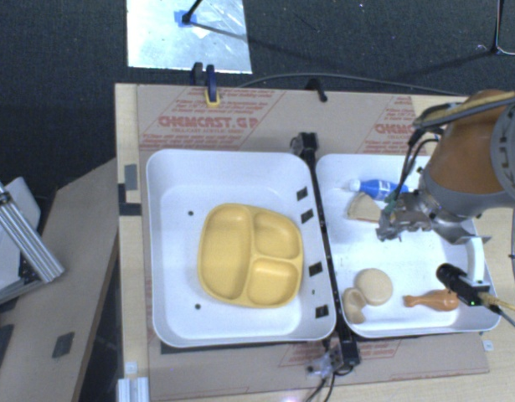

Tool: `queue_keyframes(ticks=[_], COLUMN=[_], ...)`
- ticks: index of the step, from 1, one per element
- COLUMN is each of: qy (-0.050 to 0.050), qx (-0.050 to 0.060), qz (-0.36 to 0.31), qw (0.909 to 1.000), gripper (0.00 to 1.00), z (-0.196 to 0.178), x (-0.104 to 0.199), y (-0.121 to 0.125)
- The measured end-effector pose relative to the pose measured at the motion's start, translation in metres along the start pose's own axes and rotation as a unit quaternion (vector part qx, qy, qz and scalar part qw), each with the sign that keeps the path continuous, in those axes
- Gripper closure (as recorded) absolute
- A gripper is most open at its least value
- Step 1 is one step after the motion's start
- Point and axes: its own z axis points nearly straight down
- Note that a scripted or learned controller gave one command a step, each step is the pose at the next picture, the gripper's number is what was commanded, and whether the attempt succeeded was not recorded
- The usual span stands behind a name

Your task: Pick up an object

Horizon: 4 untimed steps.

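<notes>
In the right bin [337, 249] lie a blue and white bottle [376, 188], a tan wedge-shaped piece [363, 209], a round beige object [374, 285], a small beige cup-like piece [354, 303] and an orange object [433, 301]. My gripper [397, 223] hangs low over the upper middle of this bin, just right of the tan wedge and below the bottle. Nothing shows between its fingers. The arm's orange band [468, 149] and grey wrist hide the bin's upper right part.
The left bin [169, 224] holds a yellow divided plate [249, 254]. A black divider [317, 224] runs between the bins. A black fixture [460, 283] sits at the right bin's right rim. Cables cross the dark floor behind the bench.
</notes>
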Motion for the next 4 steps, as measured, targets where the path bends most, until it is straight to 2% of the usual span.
queue_keyframes(ticks=[1,2,3,4], qy=[0.0,0.001,0.001,0.002], qx=[0.0,0.002,0.001,0.001], qz=[0.0,-0.002,-0.003,-0.003], qw=[1.0,1.0,1.0,1.0], gripper=[1.0,1.0,1.0,1.0], z=[-0.035,-0.034,-0.042,-0.057], x=[0.0,0.044,0.088,0.138], y=[0.002,0.019,0.056,0.079])
